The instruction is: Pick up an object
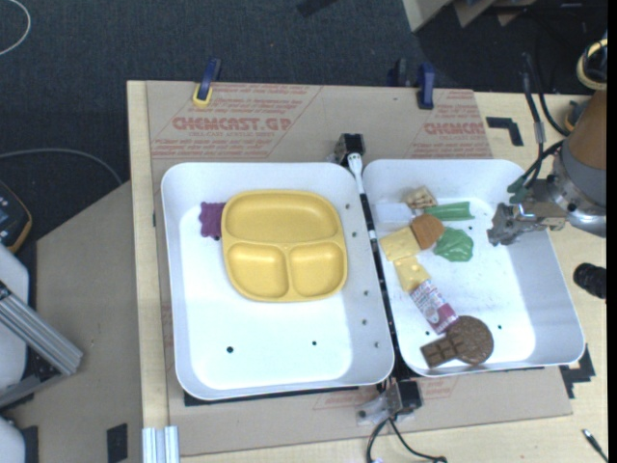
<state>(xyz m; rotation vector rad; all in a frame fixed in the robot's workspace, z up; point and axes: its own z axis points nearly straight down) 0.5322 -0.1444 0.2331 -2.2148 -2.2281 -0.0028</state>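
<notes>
Nothing is picked yet: the pincer [505, 228] hangs over the right bin [540, 297] near the green toy [454, 247], its grip state unclear.

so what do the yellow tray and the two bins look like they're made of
Yellow three-compartment tray: probably moulded plastic, with a smooth, evenly coloured surface, rounded edges and a soft sheen. Two shallow white bins: likely thin formed plastic, judging by glossy walls and rounded corners, though coated metal can't be ruled out.
</notes>
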